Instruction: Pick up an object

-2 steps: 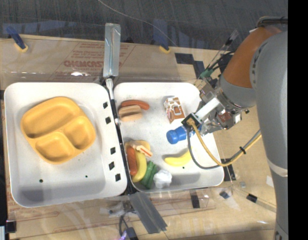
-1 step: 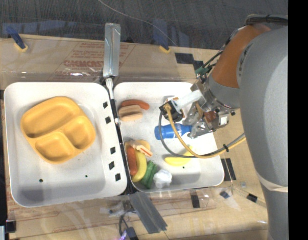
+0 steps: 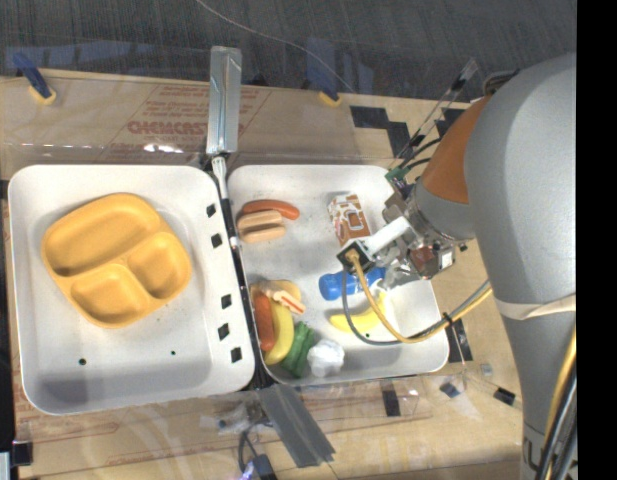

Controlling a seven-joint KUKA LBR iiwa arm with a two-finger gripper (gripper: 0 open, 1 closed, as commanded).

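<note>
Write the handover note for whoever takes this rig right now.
Tool: low in the right bin, over the blue object; grip state unclear, nothing seen held.
Right bin contents: hot dog upper left, small printed carton at the top middle, banana among the toy food at the bottom edge, blue object at centre.
Left bin: yellow divided tray.
Done: the approach.
Left: grasp and lift an object.

Glossy white plastic bins (image 3: 28,298); matt yellow plastic tray (image 3: 116,258) (smooth); cardboard-look bench (image 3: 108,118).
</note>
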